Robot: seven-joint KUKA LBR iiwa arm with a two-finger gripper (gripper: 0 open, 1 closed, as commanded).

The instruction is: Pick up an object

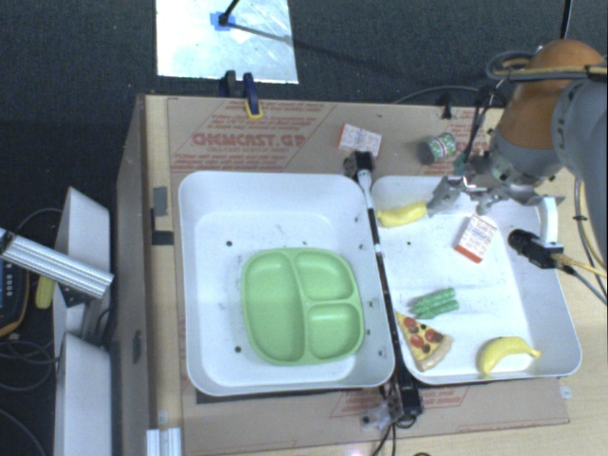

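A banana (401, 215) lies at the right bin's (560, 335) top left corner, just beside the gripper (467, 194); I cannot tell its grip state.

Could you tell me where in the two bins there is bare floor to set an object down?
Left bin: a bare band behind the green divided plate, and a strip along its left wall. Right bin: a bare patch mid-floor between the red-and-white packet and green beans. Crowded: its front, with pizza slice and banana, and the back near the gripper.
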